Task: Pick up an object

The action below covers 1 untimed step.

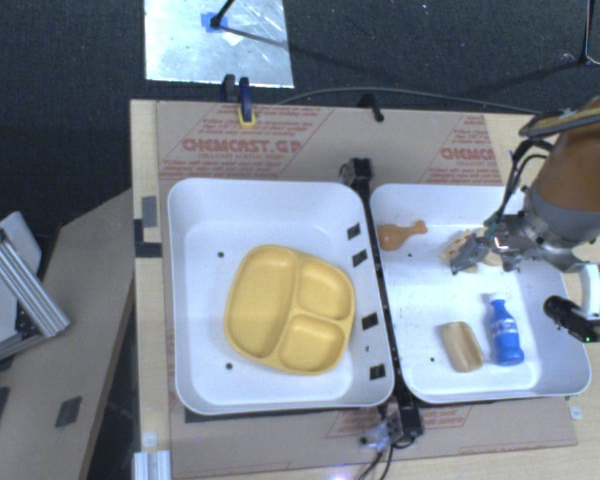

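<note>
Glossy plastic tray (290,309), smooth white bins (200,298) — matt.

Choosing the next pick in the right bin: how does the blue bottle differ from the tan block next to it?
The blue bottle is bright blue with a white label; the tan block is plain tan. The bottle is slimmer and longer with a narrowed neck; the block is short, wide and rounded. Both lie flat, side by side, in the right bin, apart from the hand.

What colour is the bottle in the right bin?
Blue, with a white cap: the bottle, seen in the camera view.
</note>
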### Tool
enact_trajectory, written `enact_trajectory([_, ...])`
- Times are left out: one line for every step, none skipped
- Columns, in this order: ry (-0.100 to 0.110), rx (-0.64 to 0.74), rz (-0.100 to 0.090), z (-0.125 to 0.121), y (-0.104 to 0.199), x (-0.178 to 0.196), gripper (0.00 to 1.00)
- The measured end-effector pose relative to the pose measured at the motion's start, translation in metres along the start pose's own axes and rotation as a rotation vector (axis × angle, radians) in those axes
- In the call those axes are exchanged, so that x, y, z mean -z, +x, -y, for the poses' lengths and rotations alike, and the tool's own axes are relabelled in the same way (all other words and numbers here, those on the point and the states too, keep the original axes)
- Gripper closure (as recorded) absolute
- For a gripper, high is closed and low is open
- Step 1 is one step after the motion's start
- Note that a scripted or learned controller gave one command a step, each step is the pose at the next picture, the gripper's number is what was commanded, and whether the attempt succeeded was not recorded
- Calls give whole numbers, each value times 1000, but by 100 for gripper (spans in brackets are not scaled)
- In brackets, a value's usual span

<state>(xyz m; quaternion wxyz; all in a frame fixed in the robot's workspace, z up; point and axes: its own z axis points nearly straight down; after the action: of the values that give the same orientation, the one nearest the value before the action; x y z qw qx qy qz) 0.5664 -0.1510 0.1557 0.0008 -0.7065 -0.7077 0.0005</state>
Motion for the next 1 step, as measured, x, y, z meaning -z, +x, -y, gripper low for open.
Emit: enact_trajectory([0,0,0,6,0,-44,0])
